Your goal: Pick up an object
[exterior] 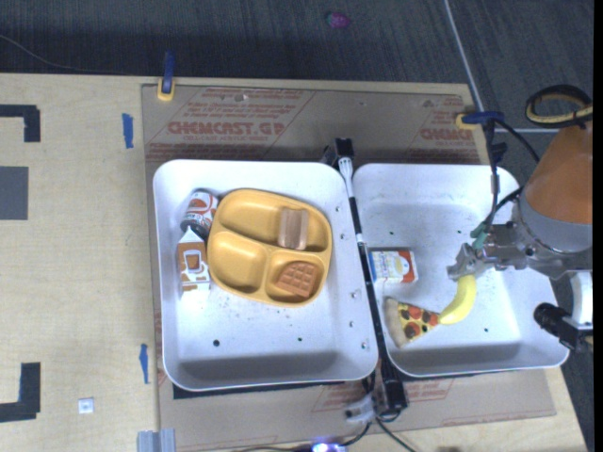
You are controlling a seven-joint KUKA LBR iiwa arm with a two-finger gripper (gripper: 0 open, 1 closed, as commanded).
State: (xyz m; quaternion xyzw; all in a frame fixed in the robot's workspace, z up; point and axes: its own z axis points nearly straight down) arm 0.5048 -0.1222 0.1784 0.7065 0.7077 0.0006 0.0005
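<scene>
Yellow banana (460, 301) near the right bin's (424, 186) front edge — my fingers (468, 262) hover just above it, spread unclear; next, descend and close.

Blue tape strips (127, 130) mark the tabletop (66, 252) near its left edge; black cables (377, 408) trail off the front edge.

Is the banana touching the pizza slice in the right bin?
Touching. The camera view shows the banana's lower end meeting the crust edge of the pizza slice, with no bin floor visible between them.
</scene>
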